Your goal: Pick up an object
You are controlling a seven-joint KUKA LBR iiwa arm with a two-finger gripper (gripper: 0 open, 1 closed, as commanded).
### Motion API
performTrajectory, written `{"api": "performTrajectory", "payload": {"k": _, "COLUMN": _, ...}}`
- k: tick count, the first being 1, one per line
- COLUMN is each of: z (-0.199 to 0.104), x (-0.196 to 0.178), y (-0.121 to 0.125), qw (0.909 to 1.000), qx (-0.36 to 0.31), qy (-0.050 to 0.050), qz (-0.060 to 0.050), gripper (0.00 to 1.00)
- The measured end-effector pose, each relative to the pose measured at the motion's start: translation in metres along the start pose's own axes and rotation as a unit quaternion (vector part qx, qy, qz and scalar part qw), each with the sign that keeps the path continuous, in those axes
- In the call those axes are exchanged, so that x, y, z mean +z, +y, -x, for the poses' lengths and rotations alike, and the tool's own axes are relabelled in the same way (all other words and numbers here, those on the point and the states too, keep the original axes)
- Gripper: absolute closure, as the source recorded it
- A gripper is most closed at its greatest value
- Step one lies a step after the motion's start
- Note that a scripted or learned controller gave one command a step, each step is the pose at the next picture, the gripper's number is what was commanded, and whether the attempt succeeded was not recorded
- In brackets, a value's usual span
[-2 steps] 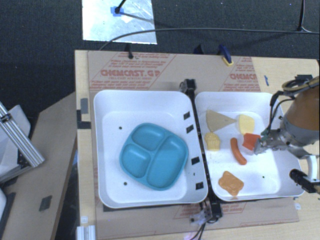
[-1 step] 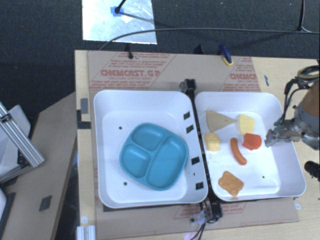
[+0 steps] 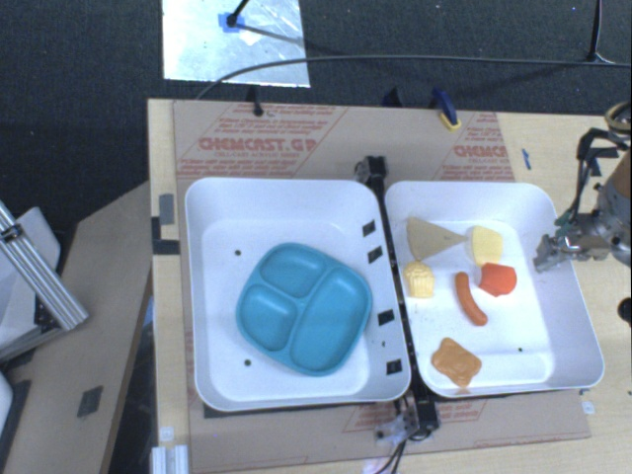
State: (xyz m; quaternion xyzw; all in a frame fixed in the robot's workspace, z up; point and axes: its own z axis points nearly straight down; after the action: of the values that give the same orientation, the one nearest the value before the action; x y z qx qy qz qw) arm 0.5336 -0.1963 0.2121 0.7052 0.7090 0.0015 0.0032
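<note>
The right bin holds several toy foods: a tan cheese wedge, a yellow block, a red-orange piece, a pale yellow corn piece, an orange sausage and a brown fried piece. My gripper hangs at the right rim of that bin, beside the red-orange piece and apart from it. I see nothing between its fingers.
The left bin carries a blue divided plate. A black hinge strip runs between the bins. Cardboard lies under both, with a foil sheet and cables behind.
</note>
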Motion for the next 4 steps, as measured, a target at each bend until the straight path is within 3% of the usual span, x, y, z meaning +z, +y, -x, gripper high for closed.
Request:
{"api": "performTrajectory", "payload": {"k": 1, "z": 0.005, "x": -0.045, "y": -0.001, "qw": 1.0, "qx": 0.0, "qy": 0.0, "qz": -0.001, "gripper": 1.0}}
{"api": "performTrajectory", "payload": {"k": 4, "z": -0.153, "x": -0.037, "y": 0.017, "qw": 1.0, "qx": -0.002, "qy": 0.002, "qz": -0.003, "gripper": 1.0}}
